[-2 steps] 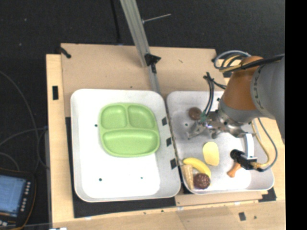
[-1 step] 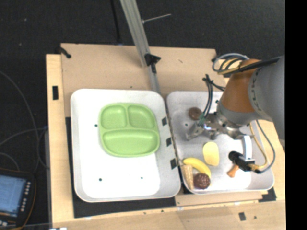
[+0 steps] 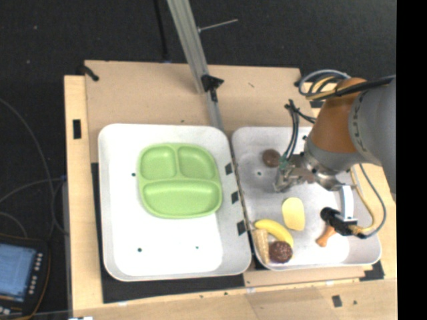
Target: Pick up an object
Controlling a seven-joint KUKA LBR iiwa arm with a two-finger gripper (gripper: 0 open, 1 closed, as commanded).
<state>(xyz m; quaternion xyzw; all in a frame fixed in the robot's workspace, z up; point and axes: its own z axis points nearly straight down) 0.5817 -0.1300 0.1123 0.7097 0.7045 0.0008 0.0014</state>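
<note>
In the middle of the right bin [image 3: 250,145], the end effector [image 3: 288,179] hangs just above a pale yellow piece [image 3: 293,214]; its opening I cannot tell. I judge the approach step; next it must descend and close.

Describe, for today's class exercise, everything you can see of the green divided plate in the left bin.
The green divided plate is pale lime green and looks like smooth plastic. It is a rounded rectangle with a raised rim and three compartments: two smaller ones along the far side and one long one on the near side. It lies flat and right way up on the floor of the left bin, towards its far half. Nothing is seen in it, and only the bin floor touches it.
</note>
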